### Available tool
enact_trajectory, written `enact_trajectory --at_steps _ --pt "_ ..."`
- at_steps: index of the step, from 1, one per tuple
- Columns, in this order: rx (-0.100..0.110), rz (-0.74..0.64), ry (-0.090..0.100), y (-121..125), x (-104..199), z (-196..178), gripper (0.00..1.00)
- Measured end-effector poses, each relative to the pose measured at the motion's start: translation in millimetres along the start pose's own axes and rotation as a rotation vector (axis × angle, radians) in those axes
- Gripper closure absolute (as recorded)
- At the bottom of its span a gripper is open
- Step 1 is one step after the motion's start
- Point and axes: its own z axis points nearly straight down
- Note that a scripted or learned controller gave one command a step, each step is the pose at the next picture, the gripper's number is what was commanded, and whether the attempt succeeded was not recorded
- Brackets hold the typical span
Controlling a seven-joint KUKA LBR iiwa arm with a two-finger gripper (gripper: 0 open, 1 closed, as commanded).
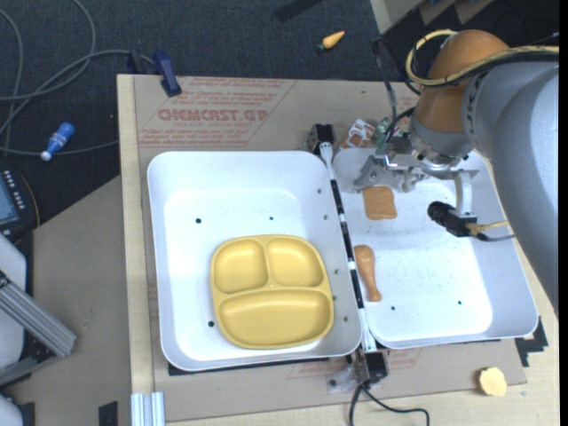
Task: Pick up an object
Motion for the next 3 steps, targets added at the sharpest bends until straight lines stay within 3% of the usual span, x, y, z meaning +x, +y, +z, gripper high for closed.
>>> enact_trajectory --at_steps 1,2,3 --pt "0.006 0.002 0.001 -18 5 0 0.0" --pt "0.001 0.002 0.0 -17 5 -11 1.0" --pt "-0.002 0.003 0.0 -53 6 -3 1.0"
